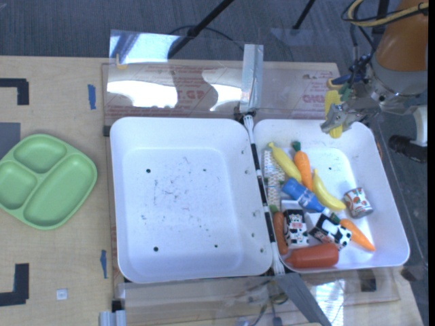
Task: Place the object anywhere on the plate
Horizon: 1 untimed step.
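The green divided plate [46, 180] lies on the wooden bench at the far left, outside both bins. My gripper [340, 121] hangs over the back edge of the right bin [387, 202], far to the right of the plate. A small yellow shape [332, 103] shows right at the gripper; whether it is held is unclear. In the right bin lie a corn cob [281, 157], two carrots [303, 166], a banana [329, 195], a blue bottle [302, 194], a small can [357, 202], cow figures [295, 227] and a red sausage [312, 256].
The left bin [129, 141] stands between the plate and the right bin. A metal divider post [252, 77] rises at the back between the bins. Blue tape marks [91, 95] and black corner marks [19, 90] sit on the bench.
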Tool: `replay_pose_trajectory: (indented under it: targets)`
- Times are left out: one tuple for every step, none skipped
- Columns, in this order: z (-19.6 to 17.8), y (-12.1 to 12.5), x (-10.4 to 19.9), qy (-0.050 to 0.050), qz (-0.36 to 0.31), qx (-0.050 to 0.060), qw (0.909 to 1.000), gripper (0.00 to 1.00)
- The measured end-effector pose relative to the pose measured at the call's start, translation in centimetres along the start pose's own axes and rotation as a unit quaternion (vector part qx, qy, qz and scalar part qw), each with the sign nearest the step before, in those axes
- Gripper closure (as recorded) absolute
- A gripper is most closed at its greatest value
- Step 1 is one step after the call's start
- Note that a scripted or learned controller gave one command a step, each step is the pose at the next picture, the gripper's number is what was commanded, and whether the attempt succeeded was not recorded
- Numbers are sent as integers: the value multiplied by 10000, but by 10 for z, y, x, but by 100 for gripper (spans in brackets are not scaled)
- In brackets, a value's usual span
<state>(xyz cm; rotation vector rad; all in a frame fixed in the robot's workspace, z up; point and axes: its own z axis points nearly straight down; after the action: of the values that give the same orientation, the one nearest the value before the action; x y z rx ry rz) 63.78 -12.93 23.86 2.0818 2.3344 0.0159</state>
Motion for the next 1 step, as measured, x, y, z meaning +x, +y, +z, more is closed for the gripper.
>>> replay_pose_trajectory:
  targets:
    - [-11, 1, -1, -5, 2, -23, 10000, 100]
